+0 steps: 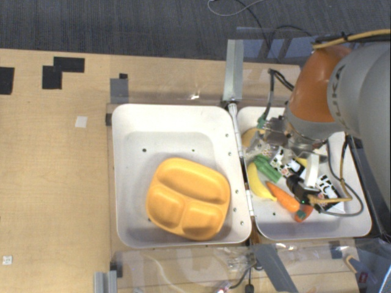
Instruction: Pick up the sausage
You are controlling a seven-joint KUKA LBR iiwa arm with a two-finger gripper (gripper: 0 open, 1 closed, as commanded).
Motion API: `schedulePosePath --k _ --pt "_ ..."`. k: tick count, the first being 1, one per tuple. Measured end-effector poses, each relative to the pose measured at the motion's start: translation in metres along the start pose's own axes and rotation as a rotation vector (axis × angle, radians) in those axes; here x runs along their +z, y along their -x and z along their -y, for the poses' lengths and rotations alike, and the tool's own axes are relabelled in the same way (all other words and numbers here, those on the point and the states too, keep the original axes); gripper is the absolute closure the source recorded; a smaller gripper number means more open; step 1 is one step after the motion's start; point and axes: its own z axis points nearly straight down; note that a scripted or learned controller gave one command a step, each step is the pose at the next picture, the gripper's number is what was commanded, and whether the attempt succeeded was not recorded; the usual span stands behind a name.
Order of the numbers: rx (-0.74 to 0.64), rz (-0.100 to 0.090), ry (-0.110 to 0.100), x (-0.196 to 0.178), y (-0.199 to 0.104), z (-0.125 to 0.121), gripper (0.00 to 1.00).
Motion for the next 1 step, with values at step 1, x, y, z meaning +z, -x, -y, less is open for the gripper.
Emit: schedulePosePath --k 1 --pt "0.206 0.000 -0.004 0.0007 -0.0150 0.0754 0.00"
